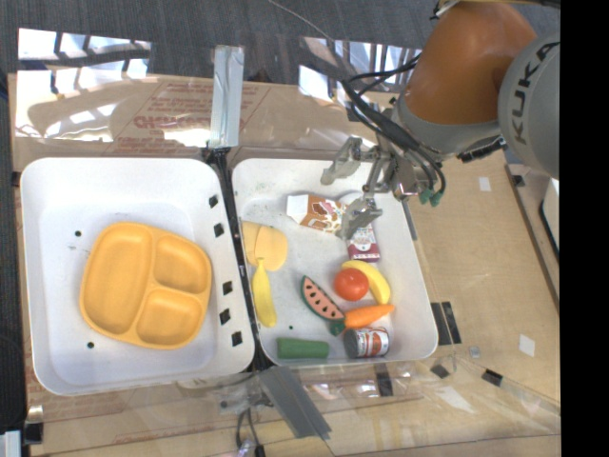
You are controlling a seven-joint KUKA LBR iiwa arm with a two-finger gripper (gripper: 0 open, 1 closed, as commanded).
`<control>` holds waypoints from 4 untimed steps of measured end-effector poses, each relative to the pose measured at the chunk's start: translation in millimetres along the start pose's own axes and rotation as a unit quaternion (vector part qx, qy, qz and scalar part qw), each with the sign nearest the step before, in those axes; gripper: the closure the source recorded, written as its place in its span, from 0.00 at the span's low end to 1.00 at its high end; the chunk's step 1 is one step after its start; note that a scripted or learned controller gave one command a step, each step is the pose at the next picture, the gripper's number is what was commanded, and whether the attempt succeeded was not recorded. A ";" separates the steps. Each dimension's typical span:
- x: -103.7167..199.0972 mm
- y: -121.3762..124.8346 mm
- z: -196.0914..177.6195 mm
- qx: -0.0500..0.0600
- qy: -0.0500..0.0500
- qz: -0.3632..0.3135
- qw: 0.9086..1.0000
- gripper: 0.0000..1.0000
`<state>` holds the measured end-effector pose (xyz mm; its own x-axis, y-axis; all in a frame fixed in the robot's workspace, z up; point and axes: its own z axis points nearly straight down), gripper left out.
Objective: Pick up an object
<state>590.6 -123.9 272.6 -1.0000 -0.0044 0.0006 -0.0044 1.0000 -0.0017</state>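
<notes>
A: Where is the gripper (360, 215) in this moment?

B: It is low over the right white bin (411, 255), in the far part of it. The grey arm with the orange band (466, 60) comes in from the far right and bends down to the bin, with black cables hanging beside the wrist.

A: And which things lie close to it?

B: Just under the fingertips lies a small red and white packet (363, 247). To the left of the gripper, almost touching it, lies a white and brown snack packet (316, 213). I cannot tell if the fingers touch either one.

A: Does it hold something?

B: I cannot tell. The fingers are dark and mixed with the metal parts, so their state is not clear.

A: What else is in this bin?

B: Nearer than the gripper there is a red tomato (351, 284) touching a yellow banana (376, 280), then an orange carrot (368, 315) and a small tin can (367, 343). A watermelon slice (321, 299) lies left of the tomato, and a green cucumber (302, 347) is at the near edge. At the left wall lies a yellow plastic knife (262, 291) with a pale yellow piece (267, 247).

A: And the left white bin (48, 208)?

B: It holds a yellow plastic tray with three compartments (145, 283), well apart from the gripper.
</notes>
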 end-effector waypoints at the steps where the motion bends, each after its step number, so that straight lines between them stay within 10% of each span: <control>1: 16.5 -20.0 116.6 -0.002 0.005 0.060 0.998 0.00; 2: 28.8 -82.6 179.9 -0.001 -0.001 0.069 0.998 0.00; 3: 91.5 -83.7 179.7 -0.001 -0.002 -0.004 1.000 0.00; 4: 88.3 -81.4 168.5 -0.001 -0.004 -0.010 1.000 1.00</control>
<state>502.6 -206.0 104.3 -0.9997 -0.0236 -0.0069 -0.0236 0.9997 -0.0006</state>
